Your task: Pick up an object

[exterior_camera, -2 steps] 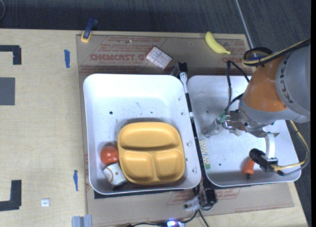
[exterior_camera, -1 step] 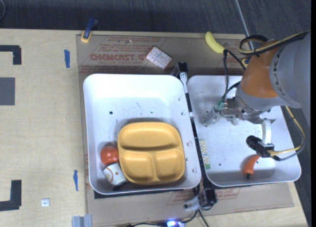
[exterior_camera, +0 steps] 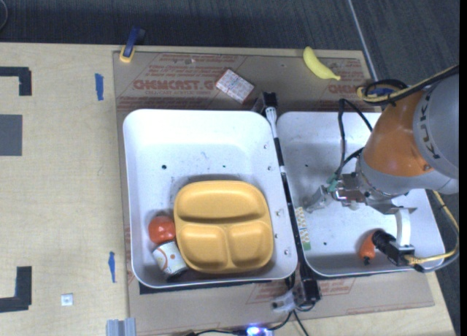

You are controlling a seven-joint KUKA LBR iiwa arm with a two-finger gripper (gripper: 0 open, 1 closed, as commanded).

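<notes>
My gripper (exterior_camera: 315, 199) hangs low over the right bin (exterior_camera: 321, 126), near its left wall; I cannot tell its state. The objects lie to my left across the divider in the left bin (exterior_camera: 146, 137): a yellow divided tray (exterior_camera: 222, 223), long axis left-right, with an orange-red ball (exterior_camera: 161, 228) just beside its left edge. My arm reaches in from the right, wrist bent down.
</notes>
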